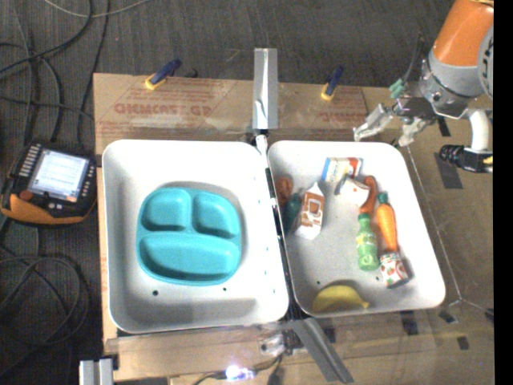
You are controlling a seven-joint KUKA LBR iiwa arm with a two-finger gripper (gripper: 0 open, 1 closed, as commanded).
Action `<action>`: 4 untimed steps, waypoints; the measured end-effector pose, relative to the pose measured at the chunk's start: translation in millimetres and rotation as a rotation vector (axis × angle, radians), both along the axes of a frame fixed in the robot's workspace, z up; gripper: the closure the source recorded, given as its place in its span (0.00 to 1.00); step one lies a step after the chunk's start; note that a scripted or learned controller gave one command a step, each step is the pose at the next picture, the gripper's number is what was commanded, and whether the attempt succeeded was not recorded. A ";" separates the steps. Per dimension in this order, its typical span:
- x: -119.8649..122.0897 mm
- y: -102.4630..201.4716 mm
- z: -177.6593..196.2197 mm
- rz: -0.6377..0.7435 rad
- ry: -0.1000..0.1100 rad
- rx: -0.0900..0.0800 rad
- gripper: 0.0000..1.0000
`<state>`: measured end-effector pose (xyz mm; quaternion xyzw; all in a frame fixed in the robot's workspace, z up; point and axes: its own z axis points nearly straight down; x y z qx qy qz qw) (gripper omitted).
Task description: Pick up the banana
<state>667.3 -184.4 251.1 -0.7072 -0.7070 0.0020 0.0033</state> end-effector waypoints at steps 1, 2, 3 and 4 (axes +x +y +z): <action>-11.5 -11.8 -149.1 0.123 -0.003 -0.001 0.00; -94.9 47.3 -160.5 0.236 -0.021 -0.019 0.00; -182.6 81.6 1.6 0.375 -0.008 0.000 0.00; -183.8 158.0 -68.4 0.379 -0.005 0.001 0.00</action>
